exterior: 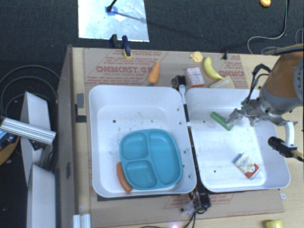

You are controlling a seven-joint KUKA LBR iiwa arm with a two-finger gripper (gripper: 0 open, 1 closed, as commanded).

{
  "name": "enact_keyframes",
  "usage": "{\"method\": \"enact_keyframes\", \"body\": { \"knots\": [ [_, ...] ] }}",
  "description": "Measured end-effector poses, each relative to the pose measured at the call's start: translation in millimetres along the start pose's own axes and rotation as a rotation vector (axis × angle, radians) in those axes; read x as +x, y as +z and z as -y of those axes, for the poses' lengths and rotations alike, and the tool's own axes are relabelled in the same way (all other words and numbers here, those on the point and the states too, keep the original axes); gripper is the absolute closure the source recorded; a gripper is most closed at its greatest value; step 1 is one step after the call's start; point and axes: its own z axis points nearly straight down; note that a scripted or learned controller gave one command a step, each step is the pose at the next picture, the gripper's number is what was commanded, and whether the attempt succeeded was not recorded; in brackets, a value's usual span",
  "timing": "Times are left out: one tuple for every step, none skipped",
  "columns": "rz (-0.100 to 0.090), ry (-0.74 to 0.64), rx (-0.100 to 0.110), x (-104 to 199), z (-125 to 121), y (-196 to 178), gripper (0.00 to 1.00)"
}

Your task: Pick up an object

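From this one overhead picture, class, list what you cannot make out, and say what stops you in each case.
- Tool: too small and blurred to tell whether it touches the green piece.
- Arm: cut off by the right edge.
- Sausage: partly hidden under the blue tray.
- Small box: print too small to read.
- Yellow thing: cut off by the bottom edge.

A robotics lab: two white bins sit on a cardboard-covered bench over dark carpet, an industrial arm enters at three o'clock, cables trail at one o'clock, and toy food like a banana lies about.
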Motion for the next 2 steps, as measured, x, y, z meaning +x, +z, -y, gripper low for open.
{"method": "enact_keyframes", "body": {
  "knots": [
    [-0.004,0.007,0.007,-9,102,46,0.00],
    [0.001,-0.008,-0.009,14,4,43,0.00]
  ]
}}
